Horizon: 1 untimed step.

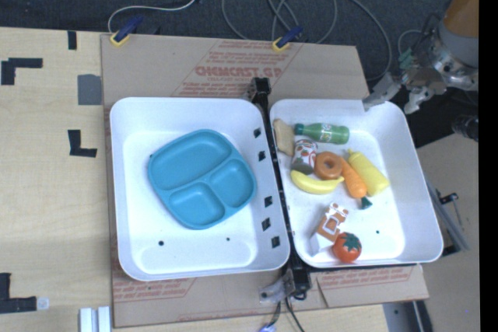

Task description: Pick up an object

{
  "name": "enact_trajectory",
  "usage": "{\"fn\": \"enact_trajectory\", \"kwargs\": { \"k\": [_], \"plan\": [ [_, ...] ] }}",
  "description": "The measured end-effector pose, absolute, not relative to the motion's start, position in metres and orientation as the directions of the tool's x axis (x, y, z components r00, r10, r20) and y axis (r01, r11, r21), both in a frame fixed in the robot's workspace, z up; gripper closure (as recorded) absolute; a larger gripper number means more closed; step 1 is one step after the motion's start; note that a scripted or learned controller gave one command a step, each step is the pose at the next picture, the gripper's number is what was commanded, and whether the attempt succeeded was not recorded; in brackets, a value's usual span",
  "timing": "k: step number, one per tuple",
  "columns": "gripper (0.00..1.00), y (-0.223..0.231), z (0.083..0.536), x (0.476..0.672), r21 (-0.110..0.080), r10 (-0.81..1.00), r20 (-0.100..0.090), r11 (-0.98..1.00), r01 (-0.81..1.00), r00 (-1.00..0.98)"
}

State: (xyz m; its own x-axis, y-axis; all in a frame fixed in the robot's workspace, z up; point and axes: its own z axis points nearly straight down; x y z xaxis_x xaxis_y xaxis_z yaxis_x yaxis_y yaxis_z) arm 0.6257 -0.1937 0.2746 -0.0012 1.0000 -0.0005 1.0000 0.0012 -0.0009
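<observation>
The arm (467, 8) shows an orange, rounded band above a pale grey collar; below that, the wrist is a cluster of grey and silver metal parts with dark cabling and a small teal spot; the claw (381, 95) ends in a flat, light grey finger, paler than the housing behind it.

A: Was any writing readable?
B: Red print ran across the cardboard sheet (233, 70) under the bins, but it was too faint and blurred to spell out.
A: And the green bottle (321, 133)?
B: It had a white label, too small to read. Nothing else carried legible text.
</observation>
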Motion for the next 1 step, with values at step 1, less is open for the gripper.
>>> {"fn": "enact_trajectory", "kwargs": {
  "k": [1],
  "plan": [
    [0.00, -0.1589, 0.1606, 0.5974, -0.004, 1.000, 0.001, 0.001, 1.000, -0.001]
  ]
}}
